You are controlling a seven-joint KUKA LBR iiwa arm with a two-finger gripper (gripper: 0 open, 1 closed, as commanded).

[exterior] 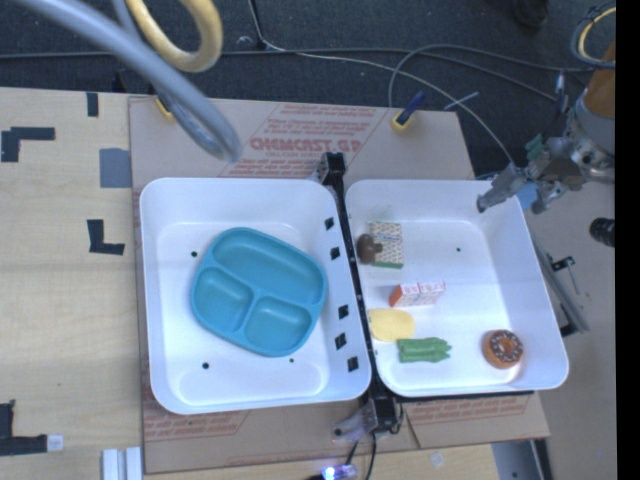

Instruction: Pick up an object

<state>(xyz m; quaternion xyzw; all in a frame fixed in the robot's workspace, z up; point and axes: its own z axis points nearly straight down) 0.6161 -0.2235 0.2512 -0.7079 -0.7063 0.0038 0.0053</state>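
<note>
Nearest the camera, the front rim of the right bin point(470, 392) ran along the desk point(60, 298), and just inside it lay the small things on offer: a green toy point(423, 349), a yellow piece point(390, 323) touching it on the upper left, and a brown ring like a doughnut point(502, 348) alone near the front right corner. Further back sat a small red and white box point(417, 292), and behind that a pale packet point(385, 242) with a dark lump against its left side. The left bin point(165, 268) held a blue divided plate point(259, 290).

The gripper point(500, 193) hung over the far right rim of the right bin, well apart from every object, and whether its fingers were spread or pressed together could not be told at that size and blur. Nothing was seen between them.

The step in hand looked like the approach, with no pick begun. The doughnut seemed the safest choice, since it lay clear of its neighbours and away from the walls enough for fingers to straddle it. The green and yellow pieces touched, so a descent there risked nudging one while closing on the other. A good move would bring the gripper directly above the chosen thing, fingers wide, before lowering straight down.
</note>
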